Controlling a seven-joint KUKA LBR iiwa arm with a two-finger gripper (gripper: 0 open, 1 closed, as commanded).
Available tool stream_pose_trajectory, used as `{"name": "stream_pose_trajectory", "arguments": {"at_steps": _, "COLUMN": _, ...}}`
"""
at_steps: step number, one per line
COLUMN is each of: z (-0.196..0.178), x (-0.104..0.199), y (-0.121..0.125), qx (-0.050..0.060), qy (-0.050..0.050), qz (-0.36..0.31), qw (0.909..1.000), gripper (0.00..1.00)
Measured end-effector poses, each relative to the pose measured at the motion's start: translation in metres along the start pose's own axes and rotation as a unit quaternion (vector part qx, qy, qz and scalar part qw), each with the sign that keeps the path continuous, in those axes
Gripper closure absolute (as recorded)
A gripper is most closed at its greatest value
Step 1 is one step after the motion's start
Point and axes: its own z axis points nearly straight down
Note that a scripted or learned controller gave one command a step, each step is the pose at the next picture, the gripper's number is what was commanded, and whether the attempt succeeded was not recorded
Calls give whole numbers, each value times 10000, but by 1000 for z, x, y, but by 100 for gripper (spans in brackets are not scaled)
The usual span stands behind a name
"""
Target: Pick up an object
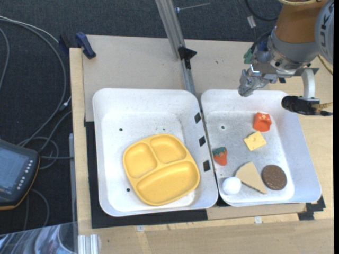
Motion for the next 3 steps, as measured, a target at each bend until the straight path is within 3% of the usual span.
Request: {"name": "stream_pose_trajectory", "arguments": {"at_steps": 3, "z": 14, "x": 156, "y": 25, "qx": -7, "qy": 1, "qz": 3, "qw": 10000, "gripper": 100}}
